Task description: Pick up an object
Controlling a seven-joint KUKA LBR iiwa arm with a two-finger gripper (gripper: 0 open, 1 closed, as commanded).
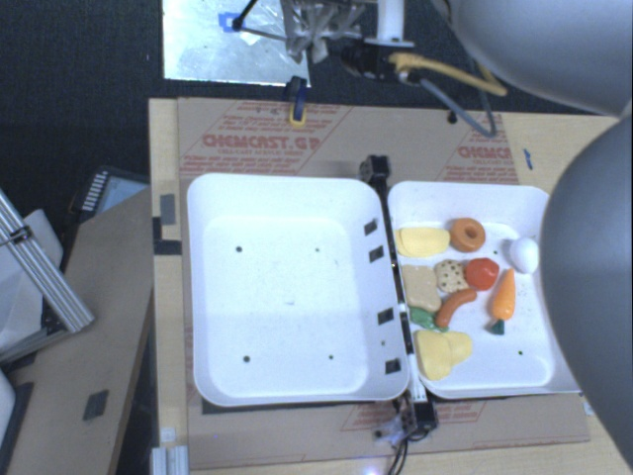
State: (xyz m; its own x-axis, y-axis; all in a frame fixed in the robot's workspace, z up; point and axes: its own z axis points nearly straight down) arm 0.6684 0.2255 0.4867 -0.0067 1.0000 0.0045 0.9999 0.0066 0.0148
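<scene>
"Two white bins side by side. Which one has the objects?"

"The right bin (534, 369). A doughnut (467, 234), a tomato (482, 272), a carrot (503, 295), an egg (522, 255) and a sausage (453, 308) lie close together there, beside the divider with the left bin (287, 196)."

"And the gripper (309, 30)?"

"It hangs at the top of the view, beyond both bins and well apart from the objects. Whether it's spread or pressed together, the view can't tell."

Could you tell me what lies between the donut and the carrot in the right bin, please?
In the camera view, a red tomato sits between the donut and the carrot.
</scene>
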